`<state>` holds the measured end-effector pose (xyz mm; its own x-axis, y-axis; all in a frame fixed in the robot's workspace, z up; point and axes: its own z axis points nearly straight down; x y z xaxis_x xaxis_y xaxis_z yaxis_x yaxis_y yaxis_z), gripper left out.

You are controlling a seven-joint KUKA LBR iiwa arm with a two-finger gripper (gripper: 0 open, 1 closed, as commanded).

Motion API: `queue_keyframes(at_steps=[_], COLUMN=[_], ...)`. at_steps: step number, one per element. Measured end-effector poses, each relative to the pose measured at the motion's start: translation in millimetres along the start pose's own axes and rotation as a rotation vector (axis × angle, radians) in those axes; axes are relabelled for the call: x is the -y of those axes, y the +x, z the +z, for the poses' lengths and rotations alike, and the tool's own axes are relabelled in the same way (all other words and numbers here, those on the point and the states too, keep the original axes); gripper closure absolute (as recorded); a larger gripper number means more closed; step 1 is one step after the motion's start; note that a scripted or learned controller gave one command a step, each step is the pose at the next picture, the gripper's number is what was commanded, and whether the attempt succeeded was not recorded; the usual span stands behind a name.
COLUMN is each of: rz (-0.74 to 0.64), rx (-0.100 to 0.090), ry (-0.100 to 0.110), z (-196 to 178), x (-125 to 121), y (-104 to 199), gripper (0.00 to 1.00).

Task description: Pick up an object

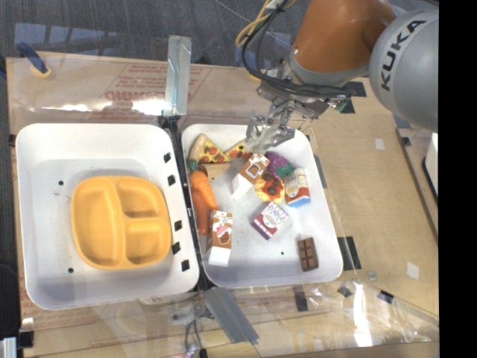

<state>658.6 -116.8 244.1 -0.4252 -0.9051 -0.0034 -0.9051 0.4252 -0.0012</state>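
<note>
the gripper (pixel 266 134) hangs over the back edge of the right bin (pixel 328 222), whether its fingers are open or shut i cannot tell, just behind the heap of toy food: pizza slice (pixel 206 151), carrot (pixel 202 193), small cartons (pixel 273 219), chocolate bar (pixel 308 253), while the yellow tray (pixel 119 221) sits in the left bin (pixel 45 144).
</note>
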Motion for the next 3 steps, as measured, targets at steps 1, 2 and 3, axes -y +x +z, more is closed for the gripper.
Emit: queue_keyframes(at_steps=[1,2,3], rz=[-0.645,-0.508,-0.423], rx=[-0.001,-0.001,-0.001], ry=[0.000,-0.008,0.001], z=[-20,51,16], x=[2,-10,-17], y=[53,1,-34], gripper=[1.00,1.00,1.00])
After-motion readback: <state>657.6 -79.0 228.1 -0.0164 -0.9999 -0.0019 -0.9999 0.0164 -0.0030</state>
